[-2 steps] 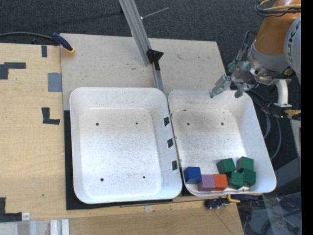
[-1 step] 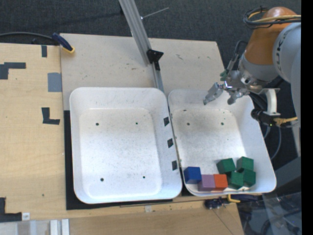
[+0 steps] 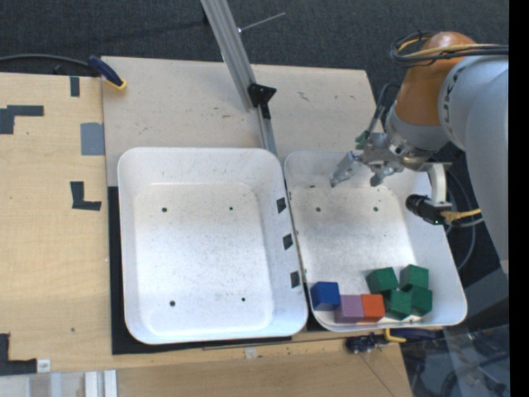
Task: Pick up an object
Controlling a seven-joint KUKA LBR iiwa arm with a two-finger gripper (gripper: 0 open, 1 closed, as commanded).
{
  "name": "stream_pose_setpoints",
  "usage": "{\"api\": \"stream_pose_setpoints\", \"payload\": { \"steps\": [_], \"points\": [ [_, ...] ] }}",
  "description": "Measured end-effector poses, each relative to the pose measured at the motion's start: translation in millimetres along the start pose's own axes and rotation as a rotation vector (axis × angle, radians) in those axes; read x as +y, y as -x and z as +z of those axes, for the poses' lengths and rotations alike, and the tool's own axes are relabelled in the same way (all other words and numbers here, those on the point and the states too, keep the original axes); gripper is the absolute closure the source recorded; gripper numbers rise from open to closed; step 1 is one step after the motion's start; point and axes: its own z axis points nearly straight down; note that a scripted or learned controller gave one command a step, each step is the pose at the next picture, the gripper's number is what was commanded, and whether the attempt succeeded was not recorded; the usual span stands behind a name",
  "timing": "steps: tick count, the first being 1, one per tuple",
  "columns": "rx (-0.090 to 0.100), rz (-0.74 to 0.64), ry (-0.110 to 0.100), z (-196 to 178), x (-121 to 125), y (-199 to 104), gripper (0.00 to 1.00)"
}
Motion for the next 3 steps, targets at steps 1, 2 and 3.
{"api": "stream_pose_setpoints", "payload": {
  "steps": [1,2,3],
  "points": [
    [-0.001,-0.002,0.005,-14,1,0,1.00],
    [-0.001,0.000,0.012,-75,10,-2,1.00],
    [-0.001,0.000,0.012,-129,11,-3,1.00]
  ]
}}
